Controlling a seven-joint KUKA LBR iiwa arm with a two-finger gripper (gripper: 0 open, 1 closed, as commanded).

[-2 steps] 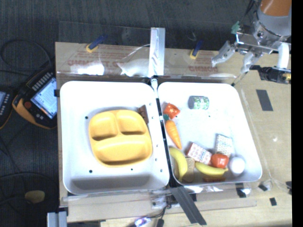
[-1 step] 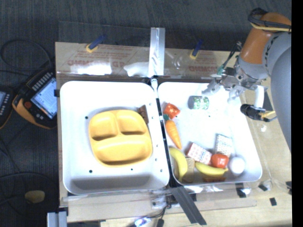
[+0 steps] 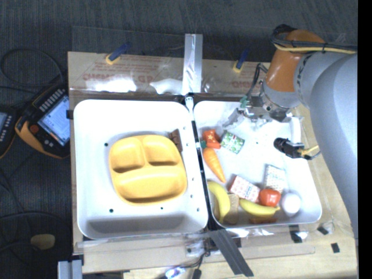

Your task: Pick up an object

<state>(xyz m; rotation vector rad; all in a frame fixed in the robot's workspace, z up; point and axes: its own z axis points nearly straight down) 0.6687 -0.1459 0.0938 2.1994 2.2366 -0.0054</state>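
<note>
My gripper [image 3: 239, 114] hangs over the far part of the right bin [image 3: 308, 182], under the orange wrist band. Just in front of it and a little to the left lies a green and white packet [image 3: 232, 142], with a small red item [image 3: 210, 137] beside it. An orange carrot [image 3: 214, 163] lies along the bin's left wall. At the near end are two bananas [image 3: 220, 199], a red and white box [image 3: 243, 188], a tomato [image 3: 269, 197], a white ball [image 3: 290, 202] and a pale packet [image 3: 274, 178]. Nothing shows in the gripper.
The left bin [image 3: 87, 156] holds a yellow divided plate [image 3: 148, 167] and a small brown item [image 3: 175, 137] at its right wall. A black part with a yellow tip [image 3: 292, 148] juts over the right bin's right side. A handheld pendant [image 3: 51, 121] lies left of the bench.
</note>
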